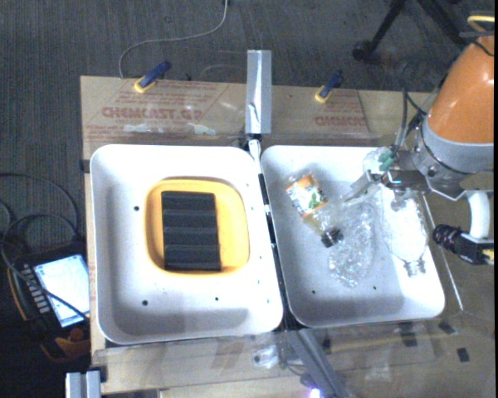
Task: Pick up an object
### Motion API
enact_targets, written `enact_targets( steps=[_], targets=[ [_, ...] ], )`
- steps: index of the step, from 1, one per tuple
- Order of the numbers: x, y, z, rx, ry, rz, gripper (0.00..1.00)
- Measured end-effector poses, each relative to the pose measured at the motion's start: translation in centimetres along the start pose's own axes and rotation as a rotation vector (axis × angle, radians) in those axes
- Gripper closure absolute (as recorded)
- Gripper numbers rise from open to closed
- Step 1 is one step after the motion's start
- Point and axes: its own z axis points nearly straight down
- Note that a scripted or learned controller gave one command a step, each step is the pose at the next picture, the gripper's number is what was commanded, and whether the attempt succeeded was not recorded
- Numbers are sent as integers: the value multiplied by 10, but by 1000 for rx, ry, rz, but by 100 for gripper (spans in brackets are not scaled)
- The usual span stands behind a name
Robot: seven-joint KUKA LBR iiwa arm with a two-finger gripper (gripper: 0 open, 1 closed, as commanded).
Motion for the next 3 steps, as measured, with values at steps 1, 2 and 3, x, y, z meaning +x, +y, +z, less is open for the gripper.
enact_targets(
  steps=[1, 2, 3],
  targets=[
    [-8, 77, 112, 1, -2, 57, 0],
    [-26, 80, 165, -18, -4, -62, 0],
    [-30, 86, 169, -34, -11, -116, 0]
  ],
)
